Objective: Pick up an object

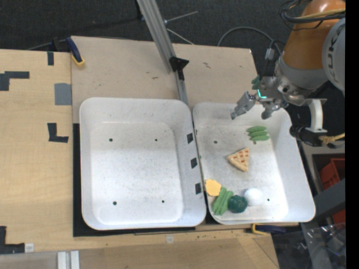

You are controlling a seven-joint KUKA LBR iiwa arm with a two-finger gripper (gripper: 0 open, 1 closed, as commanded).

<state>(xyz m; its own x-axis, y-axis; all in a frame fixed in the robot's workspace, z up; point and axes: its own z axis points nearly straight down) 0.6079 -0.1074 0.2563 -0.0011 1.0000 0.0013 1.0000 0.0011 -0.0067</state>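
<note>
My gripper (253, 112) hangs over the far part of the right bin (280, 206), its two fingers spread open with nothing between them. Just below it lies a small green pea pod (257, 133). A waffle-patterned wedge (239, 159) rests near the bin's middle. At the near edge sit a yellow-orange piece (212, 187), a long green vegetable (222, 200), a dark green round item (237, 204) and a white ball (253, 195).
The left bin (134, 161) sits beside the right one, sharing a divider with black clips (193, 162). A slanted metal pole (160, 32) rises behind the bins. The arm's grey body and orange band (314, 15) fill the upper right.
</note>
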